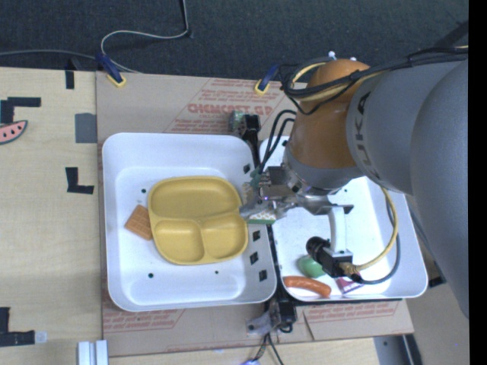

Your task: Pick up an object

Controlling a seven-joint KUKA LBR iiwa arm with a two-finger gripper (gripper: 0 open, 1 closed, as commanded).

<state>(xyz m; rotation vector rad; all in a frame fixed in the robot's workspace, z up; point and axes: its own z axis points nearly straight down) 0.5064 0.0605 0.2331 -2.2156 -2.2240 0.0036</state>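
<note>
an overhead, slanted view of a surface (pixel 46 226) carrying two shallow white bins side by side. a large grey robot arm (pixel 415 128) with an orange band (pixel 323 120) above the wrist reaches in from the right and hangs over the seam between the bins.

its tool (pixel 262 204) sits low at the right rim of the left bin (pixel 122 204), just beside a yellow divided plate (pixel 196 219). the wrist hides much of it, so it cannot be told from here whether it is wide, narrow, or gripping anything.

the left bin contains the yellow plate near its middle, with a tan waffle-like piece (pixel 138 221) tucked against the plate's left edge.

the right bin (pixel 411 276) is mostly covered by the arm. at its near edge lie a green object (pixel 308 265), an orange-red sausage-shaped object (pixel 308 286) and a small purple scrap (pixel 348 285).

judging progress: nothing is visibly lifted; every object appears to rest in its bin. the pick seems at the approach or grasp stage, with the closing, lifting and holding left to confirm.
</note>
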